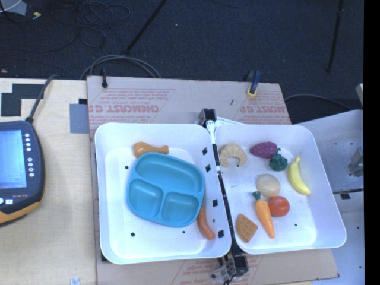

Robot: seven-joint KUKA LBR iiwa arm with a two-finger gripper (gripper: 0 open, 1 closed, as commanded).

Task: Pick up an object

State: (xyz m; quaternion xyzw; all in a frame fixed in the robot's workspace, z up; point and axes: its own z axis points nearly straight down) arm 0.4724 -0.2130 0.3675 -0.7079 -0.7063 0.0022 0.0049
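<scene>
At the right edge of the view, about mid-height, a small grey metal part (pixel 355 162) juts in that may belong to your arm. Too little of it shows to tell its pose or which link it is.

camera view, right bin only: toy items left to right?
Croissant → waffle piece → purple grapes → tomato → banana. Left out because they overlap the others in x: the carrot, the pale round item and the green piece.
</scene>
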